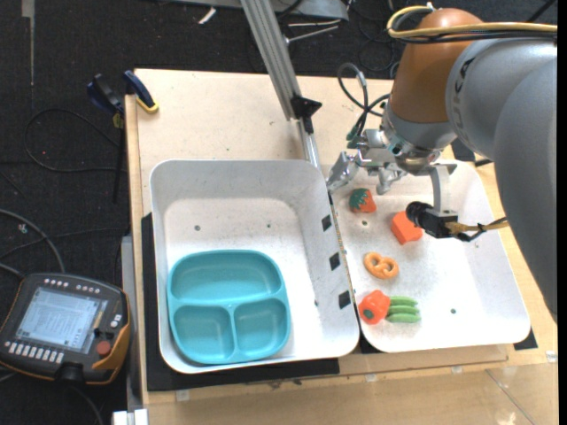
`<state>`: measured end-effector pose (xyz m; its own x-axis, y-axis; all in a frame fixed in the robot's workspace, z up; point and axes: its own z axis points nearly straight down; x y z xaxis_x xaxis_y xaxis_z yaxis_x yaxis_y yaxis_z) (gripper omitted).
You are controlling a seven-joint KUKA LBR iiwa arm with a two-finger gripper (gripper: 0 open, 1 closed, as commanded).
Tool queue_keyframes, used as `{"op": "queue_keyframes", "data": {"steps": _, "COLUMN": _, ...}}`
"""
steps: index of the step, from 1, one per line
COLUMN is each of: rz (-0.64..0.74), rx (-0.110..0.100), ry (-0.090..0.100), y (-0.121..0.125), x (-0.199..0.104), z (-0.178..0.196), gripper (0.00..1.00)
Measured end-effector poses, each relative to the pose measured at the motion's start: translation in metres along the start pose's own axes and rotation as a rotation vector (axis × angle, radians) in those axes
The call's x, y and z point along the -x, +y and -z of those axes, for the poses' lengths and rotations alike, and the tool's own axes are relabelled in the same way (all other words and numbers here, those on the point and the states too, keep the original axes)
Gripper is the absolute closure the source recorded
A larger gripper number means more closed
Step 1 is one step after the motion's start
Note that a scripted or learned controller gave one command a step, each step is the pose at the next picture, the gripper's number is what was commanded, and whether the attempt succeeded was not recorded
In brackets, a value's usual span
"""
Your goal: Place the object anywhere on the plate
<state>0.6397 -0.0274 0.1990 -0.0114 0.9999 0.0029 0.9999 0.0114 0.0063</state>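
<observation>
Two-finger gripper (372, 173) open, poised just above small red-and-green toy strawberry (361, 202); compartmented turquoise plastic plate (229, 305) far left in neighbouring bin.

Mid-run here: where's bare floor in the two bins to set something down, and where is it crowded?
Left bin: bare floor between its back wall and the teal plate, which fills the front. Right bin: bare along the front-right, beyond the pretzel and the carrot with pea pod. Crowded at the back, where the gripper hangs by the strawberry and orange block.
</observation>
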Motion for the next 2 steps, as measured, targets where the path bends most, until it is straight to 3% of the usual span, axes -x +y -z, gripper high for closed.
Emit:
{"op": "queue_keyframes", "data": {"steps": 1, "rz": -0.006, "rx": -0.004, "ry": -0.003, "y": -0.0021, "x": 0.0058, "z": 0.0089, "gripper": 1.00}}
{"op": "queue_keyframes", "data": {"steps": 2, "rz": -0.006, "rx": -0.005, "ry": -0.004, "y": -0.0022, "x": 0.0059, "z": 0.0084, "gripper": 0.00}}
